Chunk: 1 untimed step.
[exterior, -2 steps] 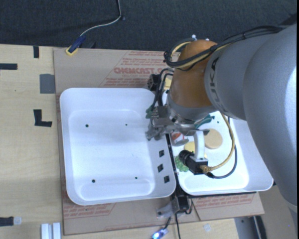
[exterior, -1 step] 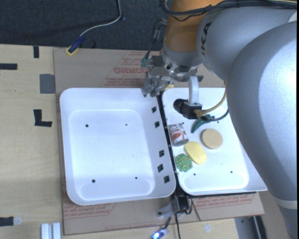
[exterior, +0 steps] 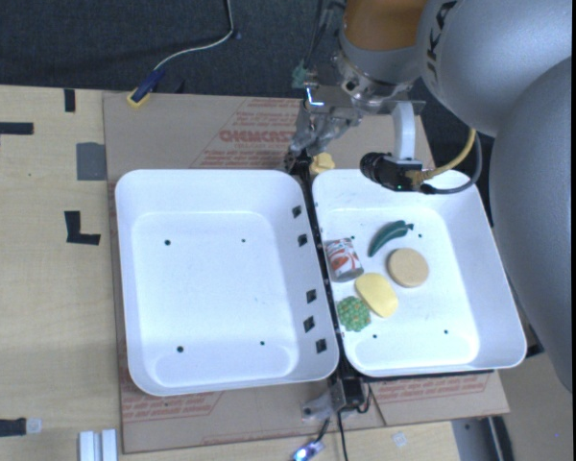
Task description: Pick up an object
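So my gripper (exterior: 315, 147) is up at the far rim where the two bins meet, with a small yellow piece (exterior: 323, 162) right at its tips. Can't tell if that's actually pinched, so I'm not counting it as a grab. The rest sits in the right bin (exterior: 461, 344): small can (exterior: 342, 257), green pepper (exterior: 389, 235), round cookie-looking thing (exterior: 409, 267), lemon (exterior: 376, 294), broccoli (exterior: 353, 313). I'd lift slowly and straight up, clear of the rim, and watch whether the yellow bit comes along.

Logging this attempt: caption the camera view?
End effector above bins' far edge; right bin holds green pepper, can.
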### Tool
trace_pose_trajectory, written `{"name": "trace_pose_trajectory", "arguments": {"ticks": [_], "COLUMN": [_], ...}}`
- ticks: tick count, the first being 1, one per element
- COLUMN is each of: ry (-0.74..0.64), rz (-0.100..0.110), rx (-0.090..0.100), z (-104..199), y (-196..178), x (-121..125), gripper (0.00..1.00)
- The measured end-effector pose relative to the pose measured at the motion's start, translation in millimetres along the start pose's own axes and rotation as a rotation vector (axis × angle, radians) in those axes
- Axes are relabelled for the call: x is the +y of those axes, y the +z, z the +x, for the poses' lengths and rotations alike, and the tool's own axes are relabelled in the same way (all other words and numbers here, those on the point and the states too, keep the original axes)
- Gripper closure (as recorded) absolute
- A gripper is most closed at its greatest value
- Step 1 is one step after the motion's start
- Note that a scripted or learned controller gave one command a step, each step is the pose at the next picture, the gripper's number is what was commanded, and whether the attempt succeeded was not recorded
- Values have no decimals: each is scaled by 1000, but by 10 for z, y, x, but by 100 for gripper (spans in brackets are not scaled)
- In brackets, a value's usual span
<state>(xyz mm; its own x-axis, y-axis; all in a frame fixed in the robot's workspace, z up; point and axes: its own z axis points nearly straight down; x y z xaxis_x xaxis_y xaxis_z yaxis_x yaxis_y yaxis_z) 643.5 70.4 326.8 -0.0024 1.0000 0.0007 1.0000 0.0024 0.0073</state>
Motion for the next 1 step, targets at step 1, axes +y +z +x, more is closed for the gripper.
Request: {"name": "trace_pose_trajectory", "arguments": {"ticks": [1], "ry": [-1], "rz": [1], "rx": [0], "z": [100], "y": [-734], "x": [76], "gripper": [100]}}
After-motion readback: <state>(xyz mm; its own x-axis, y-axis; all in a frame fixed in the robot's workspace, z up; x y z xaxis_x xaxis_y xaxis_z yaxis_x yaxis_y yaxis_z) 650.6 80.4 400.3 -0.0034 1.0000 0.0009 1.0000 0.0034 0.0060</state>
